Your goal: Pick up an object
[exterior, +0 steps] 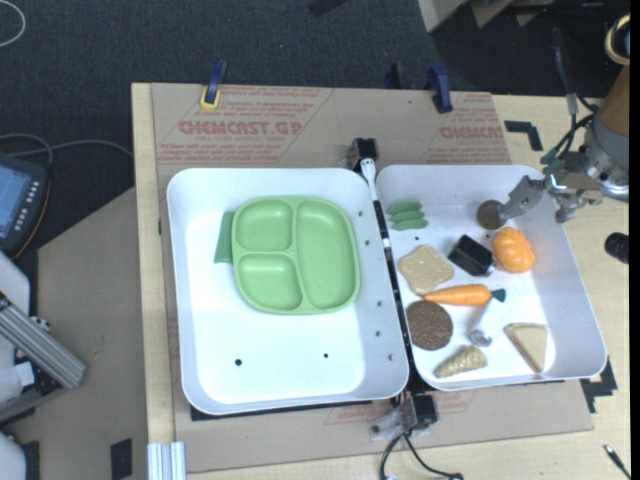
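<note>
Several toy foods lay below and left of the claw (545,196), the orange fruit (513,249) nearest beneath it; nothing was gripped, and its spread could not be judged. Approach stage: descent onto the fruit would come next.

Robot arm (612,128), seen at the far right beyond the right bin (585,313). The visible wrist section is a rounded grey housing with a paler silver-grey collar beneath it. Dark thin cables (568,88) run along its left flank, one looping down toward the collar. Below the collar sits the gripper (545,193), a compact metallic grey assembly with small angular brackets. One slim grey finger (520,200) juts out leftward, flat and blade-like, with a lighter face on its upper side. Further markings and screws are too small to make out.
</note>
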